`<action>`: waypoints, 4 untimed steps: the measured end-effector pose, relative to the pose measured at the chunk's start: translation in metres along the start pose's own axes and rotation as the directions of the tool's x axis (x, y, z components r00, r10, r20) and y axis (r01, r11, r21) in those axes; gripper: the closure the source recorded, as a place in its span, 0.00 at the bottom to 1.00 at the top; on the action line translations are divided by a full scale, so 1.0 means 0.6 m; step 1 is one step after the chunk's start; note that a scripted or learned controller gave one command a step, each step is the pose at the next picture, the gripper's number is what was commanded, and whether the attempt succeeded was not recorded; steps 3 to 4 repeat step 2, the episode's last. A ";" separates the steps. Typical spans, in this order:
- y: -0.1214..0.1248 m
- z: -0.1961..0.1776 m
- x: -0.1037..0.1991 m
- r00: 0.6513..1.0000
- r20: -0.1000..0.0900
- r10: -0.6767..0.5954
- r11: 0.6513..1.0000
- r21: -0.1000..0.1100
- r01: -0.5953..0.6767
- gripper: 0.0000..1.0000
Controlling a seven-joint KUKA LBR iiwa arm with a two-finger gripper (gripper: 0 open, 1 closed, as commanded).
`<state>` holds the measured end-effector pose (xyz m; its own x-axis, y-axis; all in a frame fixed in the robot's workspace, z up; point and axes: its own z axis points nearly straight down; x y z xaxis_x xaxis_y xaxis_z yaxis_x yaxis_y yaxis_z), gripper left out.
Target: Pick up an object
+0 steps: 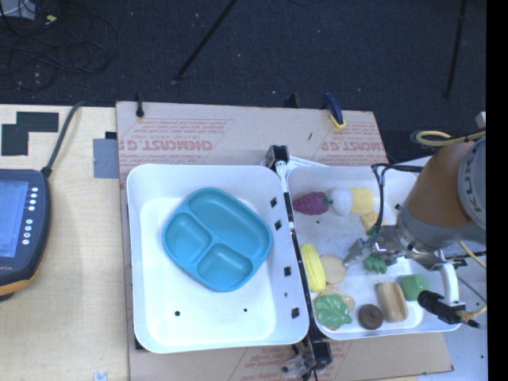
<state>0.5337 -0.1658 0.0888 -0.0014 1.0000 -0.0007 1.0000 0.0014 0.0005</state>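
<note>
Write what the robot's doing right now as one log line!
phase: reaching | gripper: low in right bin, above corn and tan round piece | grasp: none seen | blue plate: left bin

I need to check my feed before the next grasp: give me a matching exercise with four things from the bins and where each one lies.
Things:
1. blue divided plastic plate
2. purple toy eggplant
3. yellow toy corn cob
4. brown round toy disc

Places:
A. right bin, near edge
B. left bin
C. right bin, far end beside a white ball
D. right bin, along the wall nearest the left bin

Pairs: 1-B, 2-C, 3-D, 4-A
</note>
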 end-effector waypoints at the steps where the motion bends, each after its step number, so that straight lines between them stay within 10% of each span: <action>1: 0.000 -0.017 0.000 1.000 -0.004 0.003 1.000 0.001 -0.003 1.00; 2: 0.080 -0.087 0.117 1.000 -0.004 -0.007 1.000 -0.003 0.006 1.00; 4: 0.080 -0.087 0.117 1.000 -0.004 -0.007 1.000 -0.003 0.006 1.00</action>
